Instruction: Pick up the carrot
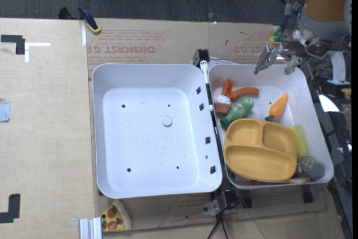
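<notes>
**Carrot loose in right bin, jaws above far rim**

Carrot (278, 105) lies tilted in the right bin (316, 140), near its right wall, untouched. Beside it: green bottle (237, 111), red sausage (245, 92), yellow divided plate (260, 150) just in front. My jaws (277, 59) hover over the bin's far rim, spread apart, holding nothing.

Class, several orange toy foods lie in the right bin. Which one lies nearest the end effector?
The carrot, alone by the bin's right wall, below the end effector. The sausages lie further left.
</notes>
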`<state>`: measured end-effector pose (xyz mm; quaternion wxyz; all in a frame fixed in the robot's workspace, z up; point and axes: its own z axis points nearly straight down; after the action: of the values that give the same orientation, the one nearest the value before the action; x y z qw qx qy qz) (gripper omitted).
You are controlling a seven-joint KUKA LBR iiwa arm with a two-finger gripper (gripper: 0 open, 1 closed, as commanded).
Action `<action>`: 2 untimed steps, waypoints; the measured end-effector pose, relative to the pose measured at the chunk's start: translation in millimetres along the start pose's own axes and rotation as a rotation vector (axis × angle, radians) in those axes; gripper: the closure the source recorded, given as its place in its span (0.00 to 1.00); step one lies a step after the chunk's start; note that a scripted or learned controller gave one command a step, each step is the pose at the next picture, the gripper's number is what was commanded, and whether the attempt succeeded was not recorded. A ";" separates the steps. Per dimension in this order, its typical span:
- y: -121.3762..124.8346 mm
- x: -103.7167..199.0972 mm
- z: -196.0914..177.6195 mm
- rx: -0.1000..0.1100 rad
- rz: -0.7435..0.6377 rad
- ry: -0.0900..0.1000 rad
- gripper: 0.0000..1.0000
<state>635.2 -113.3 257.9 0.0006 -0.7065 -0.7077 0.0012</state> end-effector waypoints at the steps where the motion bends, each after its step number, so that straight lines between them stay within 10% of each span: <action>1: -15.0 -64.9 35.1 -0.001 -0.004 -0.001 0.00; 2: -1.3 -100.3 155.9 -0.003 0.015 0.007 0.00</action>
<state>633.6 -213.8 102.1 0.0020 -0.7119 -0.7023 -0.0020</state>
